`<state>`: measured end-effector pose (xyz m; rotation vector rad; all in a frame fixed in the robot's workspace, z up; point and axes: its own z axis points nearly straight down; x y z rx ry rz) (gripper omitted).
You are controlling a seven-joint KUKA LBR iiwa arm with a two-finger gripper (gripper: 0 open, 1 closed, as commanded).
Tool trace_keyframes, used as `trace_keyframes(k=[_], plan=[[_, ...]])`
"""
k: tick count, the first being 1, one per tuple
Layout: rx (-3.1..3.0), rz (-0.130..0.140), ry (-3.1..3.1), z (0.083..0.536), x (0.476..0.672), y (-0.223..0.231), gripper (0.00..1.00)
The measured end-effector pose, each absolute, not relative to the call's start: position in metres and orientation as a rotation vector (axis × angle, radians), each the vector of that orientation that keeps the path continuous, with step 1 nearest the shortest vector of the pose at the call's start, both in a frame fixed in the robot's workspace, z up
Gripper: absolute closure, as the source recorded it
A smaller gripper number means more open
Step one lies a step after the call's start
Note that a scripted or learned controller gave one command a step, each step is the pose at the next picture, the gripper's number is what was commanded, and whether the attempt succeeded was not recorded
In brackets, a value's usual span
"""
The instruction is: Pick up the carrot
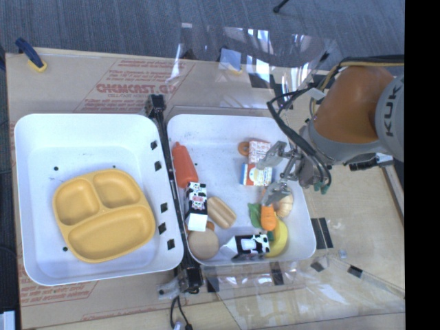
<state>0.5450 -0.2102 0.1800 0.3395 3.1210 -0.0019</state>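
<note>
The carrot (268,218) is a short orange piece with a green top. It lies in the right bin (220,130) near the front right corner, against a yellow banana (279,239) and a pale round item (284,203). My gripper (276,174) hovers just behind the carrot, over the right edge of a small printed box (256,172). Its two fingers are spread apart, one towards the back and one towards the carrot, and nothing is held between them. The lower fingertip (278,191) ends a short way above the carrot's top.
The right bin also holds a long red-orange sausage (183,165), a cow-print carton (196,205), a bun (221,212), a brown ball (203,244), a second cow-print carton (251,244) and a small orange item (244,148). A yellow divided plate (103,214) lies in the left bin (41,136).
</note>
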Motion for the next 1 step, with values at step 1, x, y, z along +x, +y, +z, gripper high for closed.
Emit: trace_keyframes(k=[1], plan=[[0.351,-0.003,3.119,0.0923,0.5284,-0.2095,0.00]])
